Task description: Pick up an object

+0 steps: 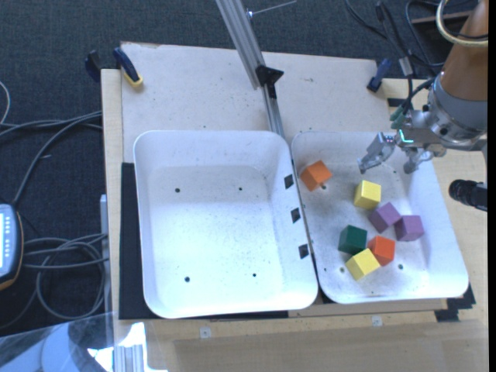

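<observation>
The right bin (442,270) holds several small cubes. An orange cube (315,175) lies alone at its upper left. A yellow cube (367,194) sits near the middle, with two purple cubes (384,215) (408,227) just below it. Lower down, a green cube (353,239), a red cube (381,249) and a second yellow cube (362,264) cluster together. My gripper (390,161) hangs over the bin's upper part, above the first yellow cube and right of the orange one. Its fingers are spread open with nothing between them.
The left bin (209,223) stands beside the right one, with black clips along the shared wall. A metal pole (244,33) slants across the bench's back. Blue clamps (128,67) sit at the bench corners, and cables lie on the floor to the left.
</observation>
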Tool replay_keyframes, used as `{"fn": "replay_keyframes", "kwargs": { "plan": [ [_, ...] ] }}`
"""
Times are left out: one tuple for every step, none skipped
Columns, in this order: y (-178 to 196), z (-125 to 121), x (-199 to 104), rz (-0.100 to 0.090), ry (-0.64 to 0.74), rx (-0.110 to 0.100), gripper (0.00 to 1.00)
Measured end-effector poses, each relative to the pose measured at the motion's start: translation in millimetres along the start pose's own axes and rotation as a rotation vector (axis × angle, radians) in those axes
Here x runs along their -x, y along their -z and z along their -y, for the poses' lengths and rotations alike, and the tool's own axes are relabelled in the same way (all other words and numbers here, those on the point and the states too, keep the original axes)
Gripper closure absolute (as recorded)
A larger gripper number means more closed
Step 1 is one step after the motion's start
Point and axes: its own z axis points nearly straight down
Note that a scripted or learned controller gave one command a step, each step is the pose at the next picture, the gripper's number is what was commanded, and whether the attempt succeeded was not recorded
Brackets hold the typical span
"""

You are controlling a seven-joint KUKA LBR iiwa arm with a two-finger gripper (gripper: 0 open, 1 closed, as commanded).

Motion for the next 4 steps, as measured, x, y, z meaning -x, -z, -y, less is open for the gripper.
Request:
{"fn": "replay_keyframes", "kwargs": {
  "plan": [
    [2,-1,0,0.001,0.0,0.005,0.0],
    [-56,7,3,0.0,-0.001,-0.001,0.0],
    [-120,7,-1,-0.001,-0.001,-0.003,0.0],
    [-174,16,-9,-0.001,0.0,-0.003,0.0]
  ]
}}
